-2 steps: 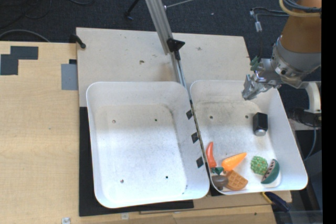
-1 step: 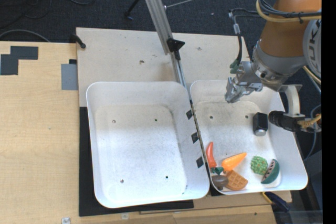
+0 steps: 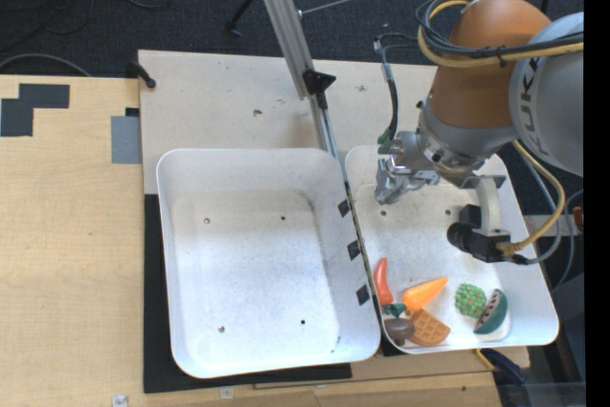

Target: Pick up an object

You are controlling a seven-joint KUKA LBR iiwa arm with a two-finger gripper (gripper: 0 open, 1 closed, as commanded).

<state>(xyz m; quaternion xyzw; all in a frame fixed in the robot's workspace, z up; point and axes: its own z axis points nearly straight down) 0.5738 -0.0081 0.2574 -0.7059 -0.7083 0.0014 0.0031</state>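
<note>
A: Where is the tool (image 3: 393,188) right now?

B: Over the right bin (image 3: 534,324), at its far-left part, close to the divider between the two bins. The grey arm (image 3: 553,91) comes in from the right, and its orange band (image 3: 491,29) sits above the wrist.

A: Is it gripping anything?

B: I see nothing between its fingers. They point down toward the bin floor, but whether they are spread or closed I cannot tell from this angle.

A: And the objects to pick?

B: All are bunched in the near corner of the right bin, well apart from the tool. A red pepper-like piece (image 3: 381,280) lies along the left wall. Just beside it is an orange carrot (image 3: 425,292). Below that sits a waffle-patterned piece (image 3: 430,330), touching a small dark brown item (image 3: 400,330) on its left. Further right there is a green bumpy piece (image 3: 469,299), and next to it a watermelon slice (image 3: 492,313) near the bin's right rim.

A: The left bin (image 3: 191,169)?

B: White, speckled with small dark marks. It rests on the bench (image 3: 219,100) beside the right one.

A: Anything else near the tool?

B: A black fitting (image 3: 477,238) hangs off the arm over the right bin, just right of the tool.
</note>
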